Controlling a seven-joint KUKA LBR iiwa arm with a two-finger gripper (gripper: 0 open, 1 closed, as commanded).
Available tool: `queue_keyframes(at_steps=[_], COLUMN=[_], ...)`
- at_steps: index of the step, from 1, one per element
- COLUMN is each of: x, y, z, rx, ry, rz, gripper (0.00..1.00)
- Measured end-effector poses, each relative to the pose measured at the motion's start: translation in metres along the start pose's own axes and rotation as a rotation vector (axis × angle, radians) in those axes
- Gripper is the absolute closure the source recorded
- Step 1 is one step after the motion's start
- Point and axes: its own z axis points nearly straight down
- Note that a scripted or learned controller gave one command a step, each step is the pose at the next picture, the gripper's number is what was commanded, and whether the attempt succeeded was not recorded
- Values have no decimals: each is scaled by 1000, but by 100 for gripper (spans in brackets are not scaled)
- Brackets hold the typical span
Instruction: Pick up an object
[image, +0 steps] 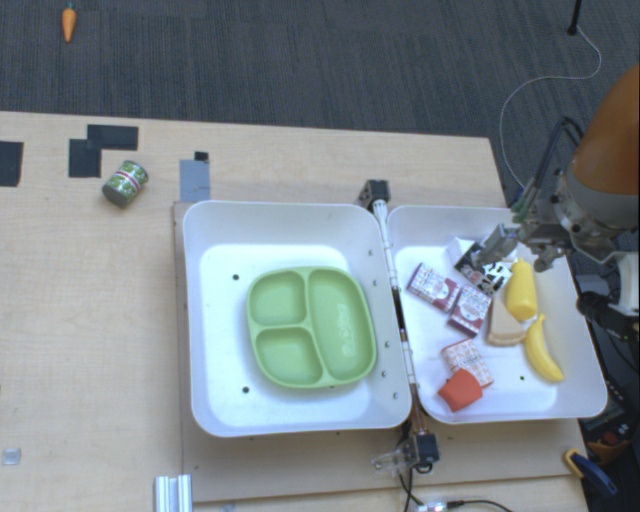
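The right bin (580, 405) holds several small items. Two maroon-and-white packets (432, 285) (468, 310) lie near its middle, with a yellow oblong fruit (520, 291), a banana (541, 350) and a tan bread slice (503, 332) to their right. A red block (460, 391) and a pink patterned packet (468, 357) sit at the front. My gripper (483, 264) hangs low over the bin's back part, just left of the yellow fruit and above the packets. A white item (459, 247) shows beside it. I see nothing clearly held.
The left bin (215, 300) holds a green divided plate (310, 327). A small can (125, 184) lies on the bench at the far left near dark markers. A toy carrot (68, 22) lies on the carpet. Cables run along the right bin's outer side.
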Motion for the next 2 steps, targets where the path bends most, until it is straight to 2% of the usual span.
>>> queue_keyframes(at_steps=[1,2], x=[18,17], y=[-33,-68], z=[134,177], rx=[3,-7], ry=[1,-1], rz=[2,2], gripper=[0,0])
